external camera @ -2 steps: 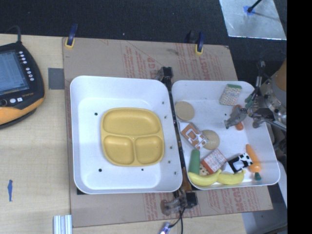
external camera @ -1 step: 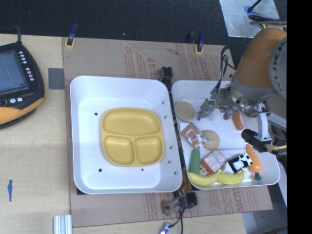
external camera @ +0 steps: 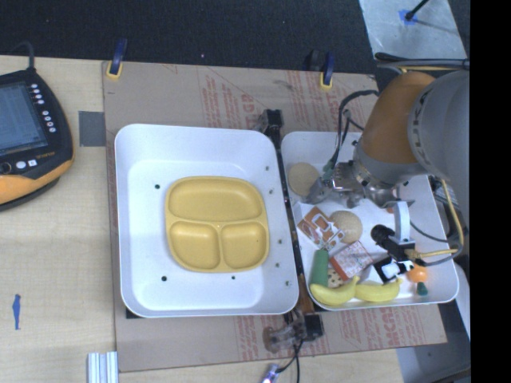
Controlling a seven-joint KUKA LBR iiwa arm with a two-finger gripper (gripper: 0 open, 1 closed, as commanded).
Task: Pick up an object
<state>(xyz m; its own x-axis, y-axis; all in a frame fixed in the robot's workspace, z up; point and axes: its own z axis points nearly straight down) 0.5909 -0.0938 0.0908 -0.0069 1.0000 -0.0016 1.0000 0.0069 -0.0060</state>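
My gripper hangs low over the back part of the right bin, under the grey arm with its orange band. It sits just right of a tan round piece and just behind a beige ball-like object. An orange-and-white packet lies in front of it to the left. Nearer the bin's front lie a red-and-white packet, a green item, a yellow banana and a small orange item. I see nothing clearly held.
The left bin holds a yellow divided plate. A teach pendant rests on the bench at far left. Clamps pin the cardboard underlay at the back.
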